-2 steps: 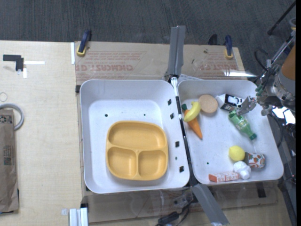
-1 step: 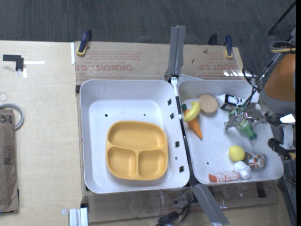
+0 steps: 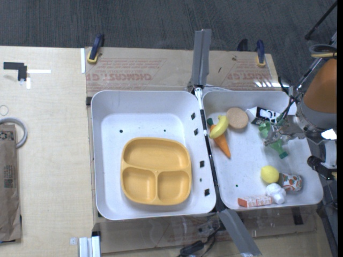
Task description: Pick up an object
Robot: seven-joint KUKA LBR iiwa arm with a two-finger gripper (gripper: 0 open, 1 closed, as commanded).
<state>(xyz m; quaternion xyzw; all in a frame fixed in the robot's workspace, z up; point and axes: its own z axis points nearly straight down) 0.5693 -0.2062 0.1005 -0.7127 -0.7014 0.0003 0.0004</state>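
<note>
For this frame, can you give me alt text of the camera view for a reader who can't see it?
A grey arm's gripper hovers low over a green object in the right white bin, which also holds a banana, carrot, round tan item, lemon and small packages. The left white bin holds a yellow divided plate.

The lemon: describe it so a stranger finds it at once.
Look in the right bin, toward its near right corner. The lemon is the small round yellow thing beside a small tin and a white lump. Unlike the curved banana farther back, it is ball-shaped.
</note>
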